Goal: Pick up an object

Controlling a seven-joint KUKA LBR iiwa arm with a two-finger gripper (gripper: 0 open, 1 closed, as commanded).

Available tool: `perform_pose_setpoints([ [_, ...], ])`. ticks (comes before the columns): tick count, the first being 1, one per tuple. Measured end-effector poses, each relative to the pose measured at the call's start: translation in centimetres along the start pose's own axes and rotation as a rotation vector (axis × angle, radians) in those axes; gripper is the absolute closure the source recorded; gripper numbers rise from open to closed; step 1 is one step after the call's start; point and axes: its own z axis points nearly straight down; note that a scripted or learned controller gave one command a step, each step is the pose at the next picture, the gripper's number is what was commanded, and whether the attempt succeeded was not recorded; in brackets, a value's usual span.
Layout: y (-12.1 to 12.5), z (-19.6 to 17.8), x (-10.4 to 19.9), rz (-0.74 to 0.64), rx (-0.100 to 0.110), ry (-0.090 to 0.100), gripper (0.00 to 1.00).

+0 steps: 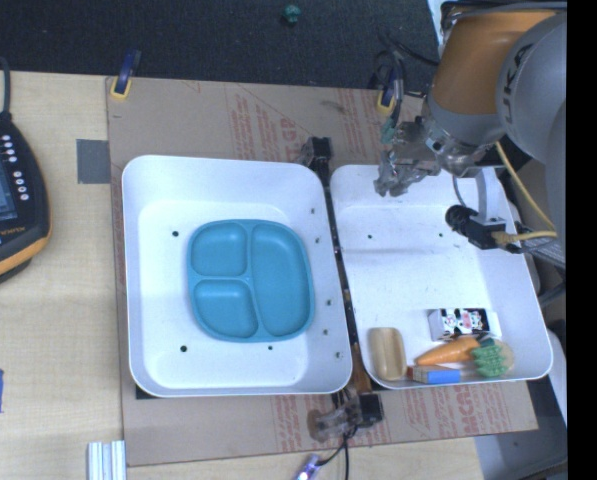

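The right bin [428, 238] holds a small heap along its near edge: a tan wooden block [386, 352], a black-and-white packet [461, 322], an orange carrot with a green top [465, 355] and a blue piece [438, 375]. My gripper [391, 182] hangs over the far left corner of that bin, well away from the heap. Nothing shows between its fingers, and their spread is too small to read.
The left bin [148, 268] holds a blue divided plate [249, 279]. A teach pendant [3, 198] lies at the left edge of the bench. A black clamp [318, 152] sits at the bins' far junction, and cables [488, 228] trail across the right bin's far right.
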Motion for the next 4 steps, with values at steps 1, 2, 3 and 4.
perform_pose_setpoints([
  [1,1.0,1.0,5.8,0.001,-0.005,0.000,1.00],
  [2,1.1,-0.1,5.7,-0.001,-0.004,-0.001,1.00],
  [3,1.1,-1.1,5.6,-0.002,-0.003,-0.001,1.00],
  [4,1.1,1.0,10.8,0.001,-0.002,0.000,1.00],
])
